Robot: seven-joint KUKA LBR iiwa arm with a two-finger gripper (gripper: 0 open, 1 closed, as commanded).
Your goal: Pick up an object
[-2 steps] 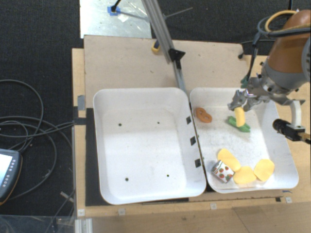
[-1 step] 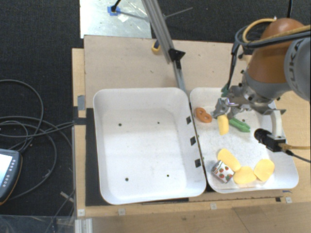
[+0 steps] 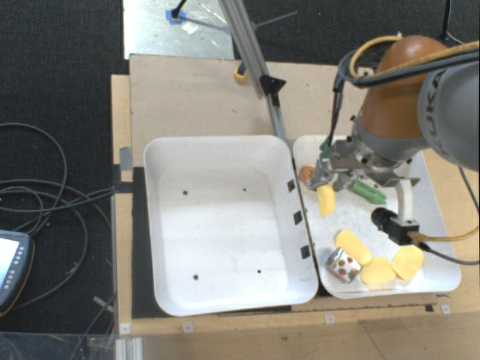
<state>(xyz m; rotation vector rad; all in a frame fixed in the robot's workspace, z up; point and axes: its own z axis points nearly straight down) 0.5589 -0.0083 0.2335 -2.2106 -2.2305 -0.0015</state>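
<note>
My gripper hangs over the back left part of the right bin, close to the wall between the bins. A small yellow oblong piece points down from its tips, and its top end sits between the fingers. Just left of the gripper lies a small orange thing. A green piece lies to its right, partly under the wrist.
Three yellow pieces and a small patterned can lie at the right bin's front. The left bin stands beside it. A metal pole slants across the back of the bench.
</note>
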